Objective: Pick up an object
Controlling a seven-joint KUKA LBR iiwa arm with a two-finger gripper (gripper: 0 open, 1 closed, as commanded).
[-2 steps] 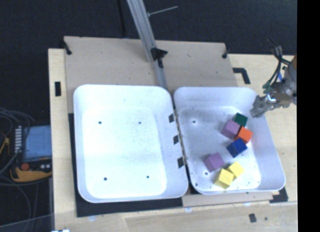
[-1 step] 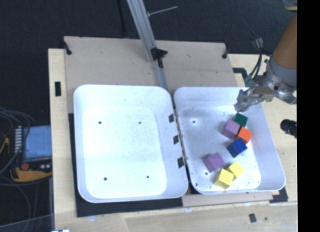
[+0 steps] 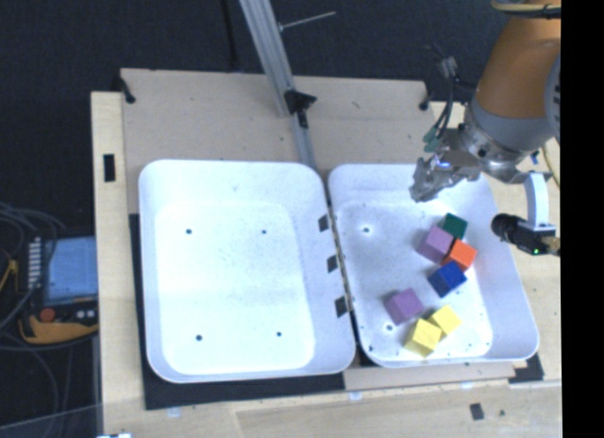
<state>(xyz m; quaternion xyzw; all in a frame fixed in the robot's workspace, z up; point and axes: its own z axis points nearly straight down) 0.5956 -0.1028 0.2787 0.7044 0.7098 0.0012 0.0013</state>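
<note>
Several small blocks lie in the right bin [image 3: 377,238]: a green one [image 3: 454,227], a purple one [image 3: 438,243], an orange one [image 3: 462,254], a blue one [image 3: 447,277], a second purple one [image 3: 405,305] and two yellow ones [image 3: 445,319] [image 3: 424,335]. My gripper [image 3: 429,184] hangs over the bin's upper part, above and a little left of the green block, apart from every block. Nothing shows between its fingers.
The left bin [image 3: 231,266] sits beside the right one. A slanted metal pole [image 3: 274,58] rises from behind the bins. A black fitting [image 3: 514,230] stands at the right bin's right rim. Cables and a blue box [image 3: 71,271] lie off the bench to the left.
</note>
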